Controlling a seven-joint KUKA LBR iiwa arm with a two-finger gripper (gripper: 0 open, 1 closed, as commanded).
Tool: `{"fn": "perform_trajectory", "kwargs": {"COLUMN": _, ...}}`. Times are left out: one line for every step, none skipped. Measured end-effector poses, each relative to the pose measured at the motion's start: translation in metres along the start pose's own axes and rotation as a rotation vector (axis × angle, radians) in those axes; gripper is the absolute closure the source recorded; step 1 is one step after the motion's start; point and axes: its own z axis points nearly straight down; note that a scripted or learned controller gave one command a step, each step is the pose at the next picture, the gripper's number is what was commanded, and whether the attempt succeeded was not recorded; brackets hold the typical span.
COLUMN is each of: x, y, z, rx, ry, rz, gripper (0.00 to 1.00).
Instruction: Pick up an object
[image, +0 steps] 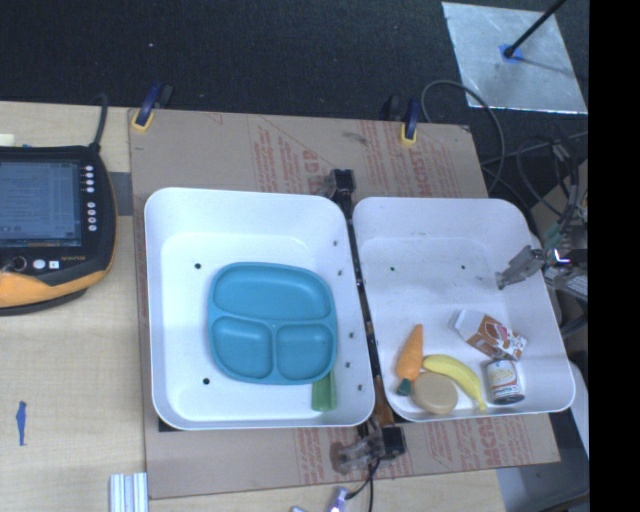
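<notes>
The gripper (517, 270) hangs at the right bin's (430, 225) right rim; whether it is wide or narrow cannot be told, and nothing shows in it. Below it lie a packet (490, 336) and a can (504, 381). Below-left sit a banana (455, 375), a carrot (409, 351) and a cookie (435, 393). Far left, a blue tray (271, 322) fills the left bin (180, 230).

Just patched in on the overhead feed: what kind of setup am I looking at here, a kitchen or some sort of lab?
Most likely a robot lab test bench, not a kitchen. Two shallow white bins sit on a clamped cardboard sheet, an orange-edged control pendant with a screen lies alongside, and the food, like the yellow toy banana, looks like plastic props.
</notes>
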Motion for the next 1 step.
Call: {"fn": "perform_trajectory", "kwargs": {"x": 0.0220, "y": 0.0766, "z": 0.0059, "rx": 0.002, "ry": 0.003, "rz": -0.001, "gripper": 0.00}}
